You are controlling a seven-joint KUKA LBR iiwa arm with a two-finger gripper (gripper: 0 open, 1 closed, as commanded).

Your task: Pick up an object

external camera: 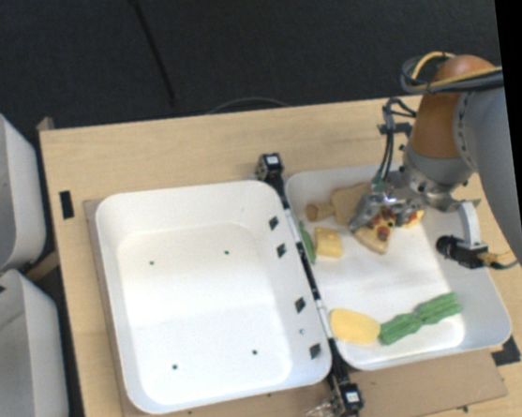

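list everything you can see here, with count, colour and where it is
white bins: 2, white, side by side on the bench
green ridged piece: 1, green, right bin, near edge
yellow rounded piece: 1, yellow, right bin, touching the green piece's left end
pale yellow block: 1, pale yellow, right bin, by the left wall
tan pieces: a few, tan, right bin, far side
bench: 1, light wood
arm: 1, grey and orange, from the right
gripper: 1, low over the tan pieces

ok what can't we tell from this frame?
- End effector, camera view: its fingers are lost in clutter, and so is any grasp.
- Tan items under it: the arm partly covers them, identity unclear.
- Arm: cut off by the right edge.
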